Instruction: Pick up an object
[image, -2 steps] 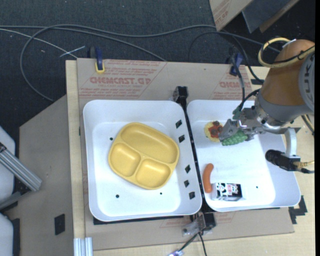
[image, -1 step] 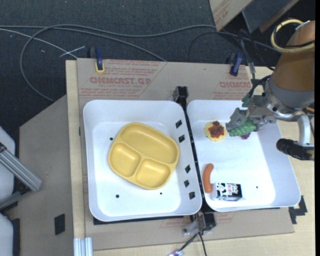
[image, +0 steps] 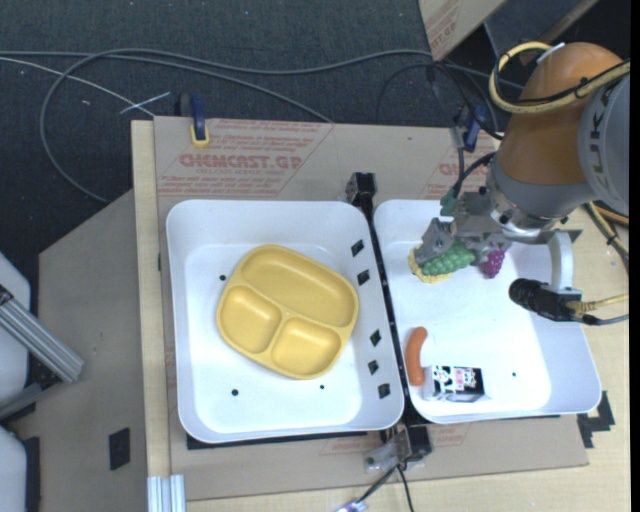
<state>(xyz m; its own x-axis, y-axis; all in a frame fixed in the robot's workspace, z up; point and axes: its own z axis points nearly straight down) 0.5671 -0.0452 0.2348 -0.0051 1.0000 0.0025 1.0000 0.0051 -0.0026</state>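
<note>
Green grapes (image: 447, 262) lay in the right bin (image: 520, 390), toward its far-left corner, resting on or against a small yellow item (image: 424, 272) with a purple grape cluster (image: 492, 262) just to their right. The gripper (image: 447, 238) stood directly over this cluster, its grey body low and apparently touching the top of the green bunch; the arm (image: 555, 110) came in from above and right. The bunch's long axis ran roughly left to right across the bin, slightly tilted up toward the right, so it lay beneath and a little to the near side of the tool rather than off to one flank. The state of the gripper could not be read: the wrist body hid the tips, and nothing showed clearly clamped, so no grasp was recorded. Judged that the coming move turned on vertical alignment only, a lift or a small descent, not a lateral reach. Other candidates sat well apart near the front-left of the same bin: an orange carrot-like piece (image: 416, 356), long axis front to back, and a black-and-white carton (image: 457, 381) just beside it. The left bin (image: 195, 300) held a yellow divided plate (image: 287, 310).
</note>
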